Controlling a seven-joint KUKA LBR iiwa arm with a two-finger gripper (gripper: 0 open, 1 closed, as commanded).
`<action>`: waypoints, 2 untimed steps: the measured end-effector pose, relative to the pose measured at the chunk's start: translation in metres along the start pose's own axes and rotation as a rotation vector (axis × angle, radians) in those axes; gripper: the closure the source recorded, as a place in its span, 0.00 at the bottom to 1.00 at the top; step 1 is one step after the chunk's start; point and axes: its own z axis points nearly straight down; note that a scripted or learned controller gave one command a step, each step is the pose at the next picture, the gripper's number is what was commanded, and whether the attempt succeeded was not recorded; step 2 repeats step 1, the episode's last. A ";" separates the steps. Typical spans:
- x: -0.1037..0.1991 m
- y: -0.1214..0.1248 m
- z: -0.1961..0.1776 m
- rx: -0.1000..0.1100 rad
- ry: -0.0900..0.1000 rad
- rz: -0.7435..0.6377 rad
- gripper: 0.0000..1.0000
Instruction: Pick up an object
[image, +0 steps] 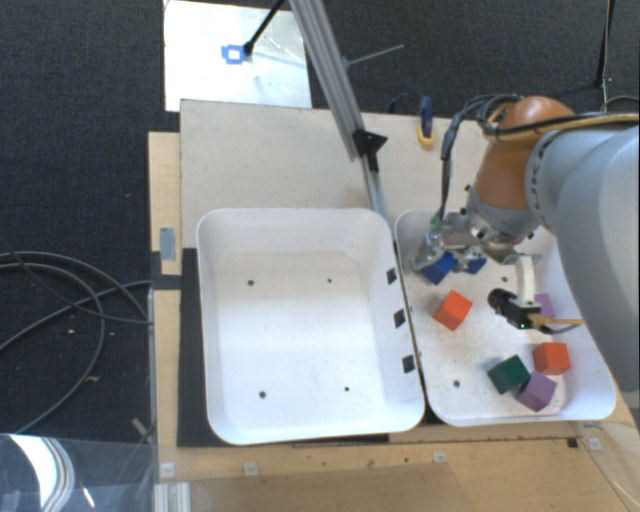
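End effector (447, 252) low over blue block (437, 268), right bin (600, 400).
Grip state unreadable; pick not confirmed, lift remains.

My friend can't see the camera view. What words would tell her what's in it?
A grey robot arm reaches into the right bin, its gripper low over a blue block. Nearby lie orange, green, purple and red blocks.

Grey arm (585, 190) in from right, orange band above wrist, pincer (447, 252) pointing down-left, low.
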 end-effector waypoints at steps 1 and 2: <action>0.093 -0.004 -0.094 -0.008 0.003 -0.003 1.00; 0.093 -0.004 -0.094 -0.008 0.003 -0.003 1.00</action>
